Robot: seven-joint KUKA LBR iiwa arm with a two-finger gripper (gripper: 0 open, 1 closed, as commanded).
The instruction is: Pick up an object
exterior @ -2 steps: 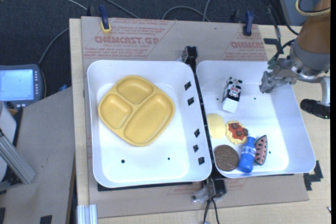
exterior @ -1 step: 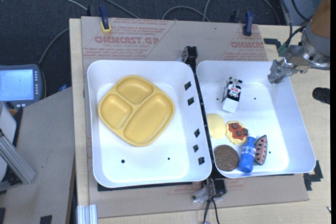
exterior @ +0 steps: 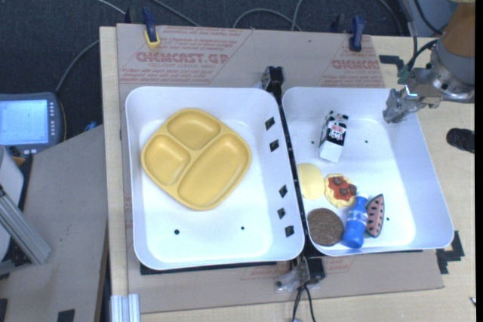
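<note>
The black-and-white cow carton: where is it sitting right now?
The cow carton lies in the right bin, toward its far end, apart from the cluster of toy foods nearer the camera, with the pale yellow piece closest.

A yellow divided plate [exterior: 196, 157] lies in the left bin [exterior: 151, 237]. The gripper [exterior: 398, 106] hovers over the right bin's [exterior: 423, 185] far edge.

cam: single, fixed overhead, tilted view
faces: down on bench [exterior: 189, 49] w/ both white bins
range: mid; whole bench + floor edges in frame
arm [exterior: 453, 34]: enters from right
</note>
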